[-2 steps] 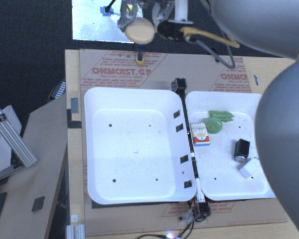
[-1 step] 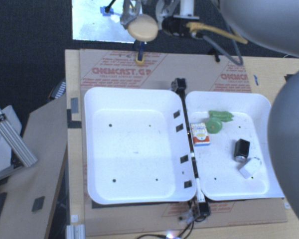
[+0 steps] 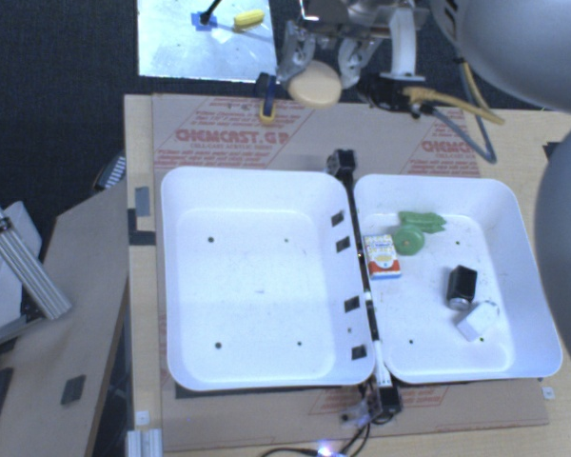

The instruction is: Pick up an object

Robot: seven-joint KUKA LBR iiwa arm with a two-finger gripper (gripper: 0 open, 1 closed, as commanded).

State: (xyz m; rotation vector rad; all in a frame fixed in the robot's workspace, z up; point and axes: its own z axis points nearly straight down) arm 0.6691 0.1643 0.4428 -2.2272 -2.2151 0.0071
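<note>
Cream-coloured and round, a puck-shaped object (image 3: 314,87) sits right between the 2 fingers of the gripper (image 3: 316,65) up at the top of the camera view — so the grip looks real, with the fingers clenched on it, 1 finger (image 3: 292,57) on its left and 1 on its right. It hangs well above the bench, past the far edge of both bins, over the brown board with red lettering (image 3: 219,136). The grey arm (image 3: 523,27) bulks in from the upper right. Down in the right bin (image 3: 523,255) there are 4 things left: a green piece (image 3: 414,229) near the far side, a small white and red box (image 3: 383,256) just beside the divider between the bins, a black object (image 3: 462,287) further right, and a small white block (image 3: 472,327) just below that, close by or touching — can't quite tell. The left bin (image 3: 181,255) shows bare white floor with a few dark dots. Off at the top left, a shiny sheet (image 3: 171,36) has a yellow thing (image 3: 248,18) lying on it.
</note>
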